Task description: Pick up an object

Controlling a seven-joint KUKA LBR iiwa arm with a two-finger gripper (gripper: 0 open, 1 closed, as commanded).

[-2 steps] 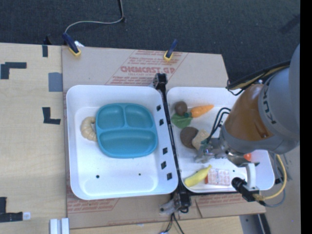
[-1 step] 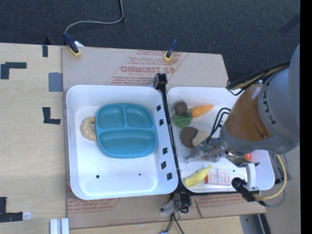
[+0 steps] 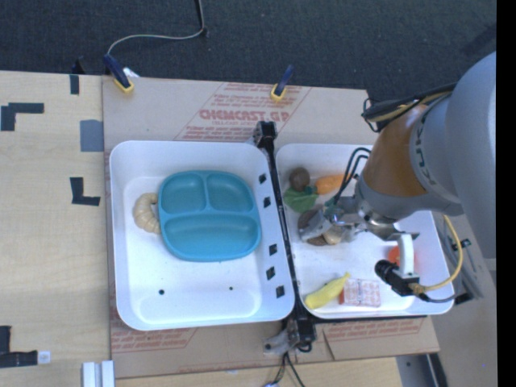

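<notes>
Objects [image 3: 310,200] cluttering right white bin [image 3: 431,313], fingers [image 3: 326,226] among them, closure unclear, cardboard-covered bench [image 3: 234,111]

Both white bins [image 3: 129,240] appear to be made of smooth, slightly glossy plastic. The blue divided plate [image 3: 210,216] looks like matt plastic. Under the bins, brown printed cardboard [image 3: 234,115] is seen, laid on a pale wooden bench [image 3: 48,240]. The arm [image 3: 476,135] is covered in smooth grey shell.
</notes>
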